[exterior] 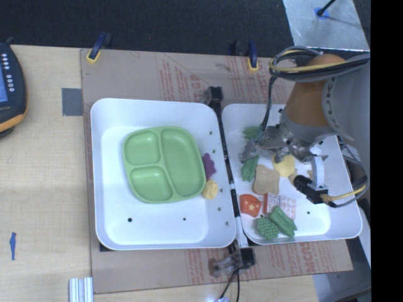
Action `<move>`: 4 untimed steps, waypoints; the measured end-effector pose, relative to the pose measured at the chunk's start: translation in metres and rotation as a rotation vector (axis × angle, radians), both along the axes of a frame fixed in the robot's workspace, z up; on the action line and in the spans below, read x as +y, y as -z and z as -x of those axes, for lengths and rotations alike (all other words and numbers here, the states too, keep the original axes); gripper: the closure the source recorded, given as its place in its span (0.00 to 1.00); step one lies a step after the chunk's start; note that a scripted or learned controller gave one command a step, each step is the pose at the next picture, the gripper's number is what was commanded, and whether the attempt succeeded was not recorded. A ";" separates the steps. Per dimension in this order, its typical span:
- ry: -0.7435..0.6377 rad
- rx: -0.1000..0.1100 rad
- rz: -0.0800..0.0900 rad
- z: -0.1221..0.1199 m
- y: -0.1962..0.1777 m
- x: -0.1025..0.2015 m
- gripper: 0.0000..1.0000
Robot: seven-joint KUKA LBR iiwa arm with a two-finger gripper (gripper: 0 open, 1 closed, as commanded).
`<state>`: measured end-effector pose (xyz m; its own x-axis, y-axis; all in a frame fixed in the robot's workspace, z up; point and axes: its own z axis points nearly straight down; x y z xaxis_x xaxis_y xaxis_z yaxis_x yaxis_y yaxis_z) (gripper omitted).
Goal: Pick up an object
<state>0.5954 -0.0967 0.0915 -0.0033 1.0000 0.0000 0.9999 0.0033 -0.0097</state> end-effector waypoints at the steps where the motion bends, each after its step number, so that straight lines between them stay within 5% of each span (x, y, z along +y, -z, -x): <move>1: -0.002 -0.016 0.002 -0.064 -0.048 -0.003 0.00; 2: 0.000 -0.004 -0.002 0.024 -0.104 0.035 0.00; 3: 0.001 -0.004 0.002 0.044 0.004 -0.002 0.00; 4: -0.002 -0.014 0.001 -0.023 -0.002 0.004 0.00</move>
